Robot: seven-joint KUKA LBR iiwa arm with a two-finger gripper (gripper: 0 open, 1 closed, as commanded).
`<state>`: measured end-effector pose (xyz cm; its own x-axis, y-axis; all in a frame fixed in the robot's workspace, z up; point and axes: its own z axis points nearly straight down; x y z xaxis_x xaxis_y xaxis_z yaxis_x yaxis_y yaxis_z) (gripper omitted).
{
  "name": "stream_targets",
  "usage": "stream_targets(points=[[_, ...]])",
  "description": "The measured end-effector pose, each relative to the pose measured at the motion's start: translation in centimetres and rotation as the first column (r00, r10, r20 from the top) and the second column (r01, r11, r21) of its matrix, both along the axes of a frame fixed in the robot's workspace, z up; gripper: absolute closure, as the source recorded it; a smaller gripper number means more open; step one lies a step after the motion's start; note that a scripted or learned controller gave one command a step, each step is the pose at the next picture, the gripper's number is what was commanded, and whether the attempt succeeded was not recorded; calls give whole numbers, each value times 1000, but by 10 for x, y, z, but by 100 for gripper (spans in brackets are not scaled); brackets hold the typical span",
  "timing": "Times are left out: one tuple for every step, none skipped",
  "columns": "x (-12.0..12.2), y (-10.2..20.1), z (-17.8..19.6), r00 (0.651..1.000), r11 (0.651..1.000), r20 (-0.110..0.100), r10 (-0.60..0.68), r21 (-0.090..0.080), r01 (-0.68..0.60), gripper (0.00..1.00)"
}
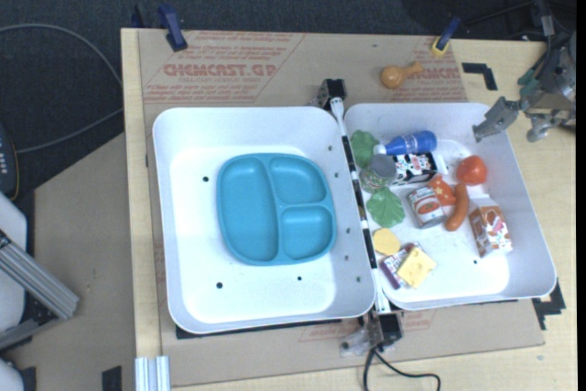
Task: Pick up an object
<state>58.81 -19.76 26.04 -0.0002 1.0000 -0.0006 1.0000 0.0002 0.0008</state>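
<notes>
Poised at the far right rim of the right bin [526, 197], gripper [499, 117] clear of the heap; impossible to tell whether apart or together, nothing visibly clamped. Crowded together in that bin for picking: blue bottle [410, 144], red tomato [472, 169], yellow cheese wedge [417, 268]. Likely closest target, the tomato, fairly free of neighbours. Alone in the left bin [174, 151], a blue divided plate [275, 206].
</notes>
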Motion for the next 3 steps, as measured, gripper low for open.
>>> stream_targets(points=[[23, -22, -168, 1000, 1000, -6, 3, 9, -3, 0], [24, -25, -156, 1000, 1000, 0, 2, 1, -2, 100], [26, 66, -174, 1000, 1000, 3, 2, 2, -2, 100]])
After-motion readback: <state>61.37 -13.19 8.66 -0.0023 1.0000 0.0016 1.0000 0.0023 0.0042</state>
